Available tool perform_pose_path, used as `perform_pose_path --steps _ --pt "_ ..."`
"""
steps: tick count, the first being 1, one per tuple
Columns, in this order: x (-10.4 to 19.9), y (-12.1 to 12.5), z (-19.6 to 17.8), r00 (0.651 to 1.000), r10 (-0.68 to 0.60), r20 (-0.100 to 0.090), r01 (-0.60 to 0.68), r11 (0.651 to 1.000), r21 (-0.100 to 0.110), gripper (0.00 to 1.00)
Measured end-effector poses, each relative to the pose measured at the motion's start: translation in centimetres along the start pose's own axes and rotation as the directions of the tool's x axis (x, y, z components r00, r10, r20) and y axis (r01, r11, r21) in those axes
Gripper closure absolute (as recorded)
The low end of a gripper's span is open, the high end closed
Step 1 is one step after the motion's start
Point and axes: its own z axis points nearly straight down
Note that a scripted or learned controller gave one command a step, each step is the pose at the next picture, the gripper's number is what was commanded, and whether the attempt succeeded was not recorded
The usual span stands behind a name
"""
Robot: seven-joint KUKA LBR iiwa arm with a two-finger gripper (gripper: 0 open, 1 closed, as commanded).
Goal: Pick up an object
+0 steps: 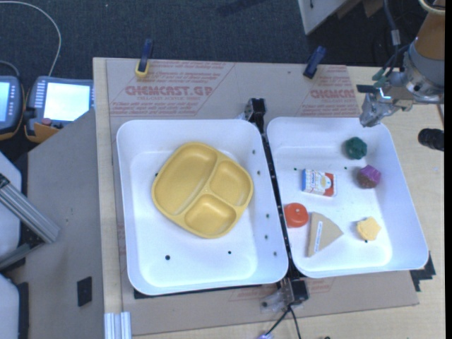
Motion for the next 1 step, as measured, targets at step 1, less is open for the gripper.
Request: perform_pose_path --steps 1 --pt "5.88 -1.32 0.9 1.0 -0.004 -0.005 0.004 1.0 0.009 1.0"
